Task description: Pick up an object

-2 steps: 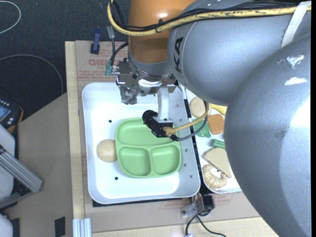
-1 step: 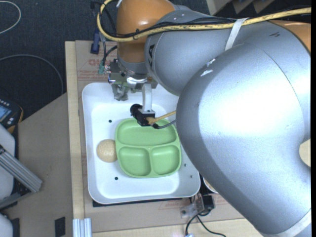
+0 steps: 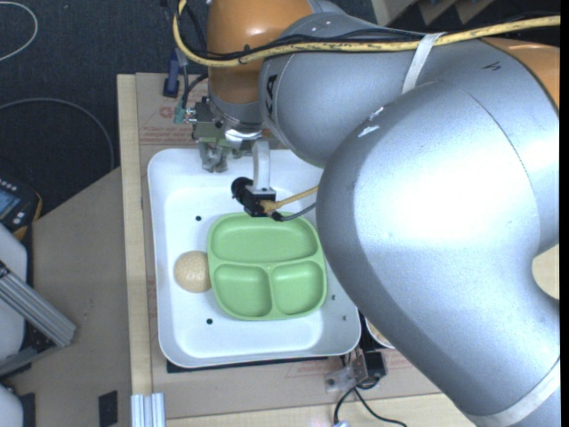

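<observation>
The candidate objects are two. A green plate [image 3: 267, 265] with three compartments, one long compartment on its far side and two smaller ones on its near side, lies flat on the floor of the white bin [image 3: 173, 203]; all three compartments are bare. A tan round object [image 3: 191, 271] rests on the bin floor at the left edge of the green plate, level with the left near compartment, touching the plate rim or just beside it; contact cannot be confirmed. The gripper [image 3: 213, 160] is located beyond the far edge of the green plate, offset toward the plate's left side, close to the bin's far wall and well apart from the tan round object. Nothing is seen in the gripper, and whether the claw is spread or pressed together cannot be told from this angle. The orange band [image 3: 253, 16] sits directly above the gripper, farther from the green plate. The grey arm [image 3: 427, 194] extends from the band toward the right of the green plate and covers the plate's right rim. The bin rests on a tan bench board [image 3: 135, 265], visible to the left of the green plate past the bin wall.
</observation>
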Motion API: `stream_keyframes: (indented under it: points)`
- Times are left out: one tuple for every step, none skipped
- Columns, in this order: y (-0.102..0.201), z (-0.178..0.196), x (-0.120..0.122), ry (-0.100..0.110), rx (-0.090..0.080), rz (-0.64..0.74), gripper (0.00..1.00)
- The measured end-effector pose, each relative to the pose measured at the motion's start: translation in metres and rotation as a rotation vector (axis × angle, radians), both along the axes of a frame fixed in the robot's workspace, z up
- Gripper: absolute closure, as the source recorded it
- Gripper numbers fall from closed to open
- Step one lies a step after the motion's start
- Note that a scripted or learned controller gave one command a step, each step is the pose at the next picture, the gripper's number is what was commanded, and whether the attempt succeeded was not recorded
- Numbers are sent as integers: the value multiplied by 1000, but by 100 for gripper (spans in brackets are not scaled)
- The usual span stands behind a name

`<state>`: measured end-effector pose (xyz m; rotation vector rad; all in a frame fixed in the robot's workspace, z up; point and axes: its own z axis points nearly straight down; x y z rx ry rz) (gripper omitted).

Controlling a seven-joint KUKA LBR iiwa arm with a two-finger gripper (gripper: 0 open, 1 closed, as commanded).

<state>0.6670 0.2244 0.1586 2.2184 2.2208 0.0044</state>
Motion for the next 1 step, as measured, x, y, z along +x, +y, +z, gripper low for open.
stream_keyframes:
  points:
    - [-25,29,-84,13,-1,-3,100]
